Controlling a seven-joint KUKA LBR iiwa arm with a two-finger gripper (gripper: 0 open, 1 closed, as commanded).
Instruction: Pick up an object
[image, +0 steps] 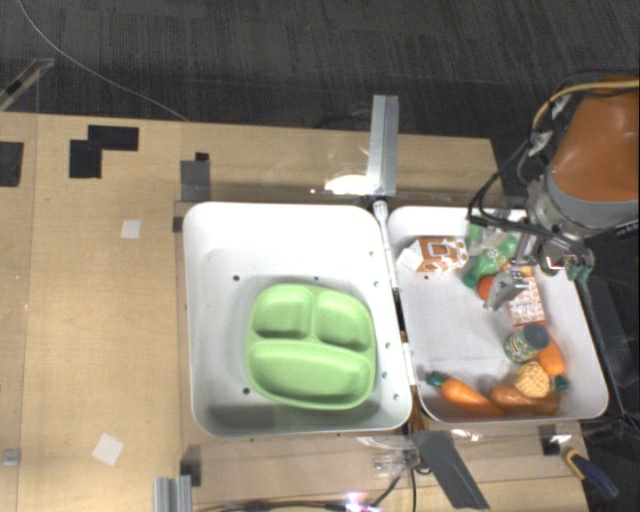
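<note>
**Hovering over the right bin's clutter**

My gripper hangs above the right bin; finger state: cannot tell. Carrot lies along the near wall, long axis left-right, beside a can. Green tray occupies the left bin.

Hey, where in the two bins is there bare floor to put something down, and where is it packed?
Left bin: bare floor all round the green tray, widest along its far side. Right bin: a bare patch in the middle-left, between the divider and the can. Crowded: the near edge by the carrot, and the far right corner under the tool.
</note>
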